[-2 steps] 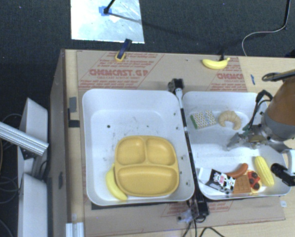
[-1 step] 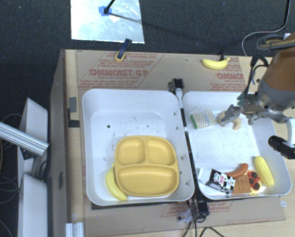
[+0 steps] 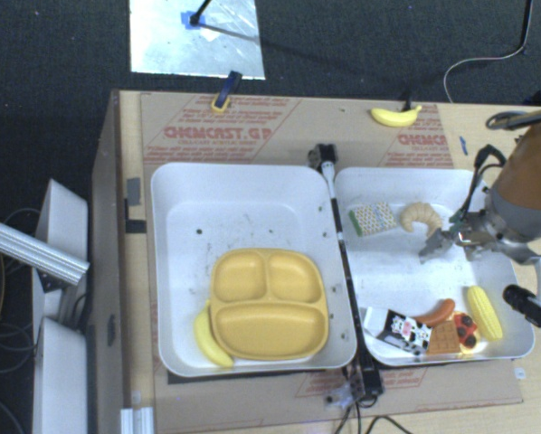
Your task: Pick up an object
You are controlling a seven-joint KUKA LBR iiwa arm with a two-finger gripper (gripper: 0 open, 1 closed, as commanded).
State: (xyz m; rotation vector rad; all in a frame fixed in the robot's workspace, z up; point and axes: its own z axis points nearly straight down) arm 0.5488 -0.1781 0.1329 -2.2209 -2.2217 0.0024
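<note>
Camera view has the pincer (image 3: 440, 242) down inside the right bin (image 3: 406, 283), over bare white floor around the middle of it. Its two fingers (image 3: 429, 250) are spread apart, released, with nothing between them. The grey arm with its orange band (image 3: 533, 174) comes in from 3 o'clock.

Closest thing to the pincer is the croissant (image 3: 421, 214), just off at 11 o'clock, near the fingertips but not touching as far as I can tell. Right beside the croissant, at its 9 o'clock, sits a small green-speckled packet (image 3: 372, 217).

Down at 5 o'clock from the pincer there's a corn cob (image 3: 483, 311) by the bin's right wall. At 6 o'clock a hot dog (image 3: 436, 312) lies tilted, with a waffle-looking piece (image 3: 442, 337) and a black and white carton (image 3: 403, 330) crowded in along the front edge.

The left bin (image 3: 189, 206) holds a yellow divided plate (image 3: 269, 302), with a banana (image 3: 209, 340) tucked against its 8 o'clock side.

Another banana (image 3: 394, 115) sits outside the bins on the cardboard (image 3: 279, 125) at 12 o'clock.
</note>
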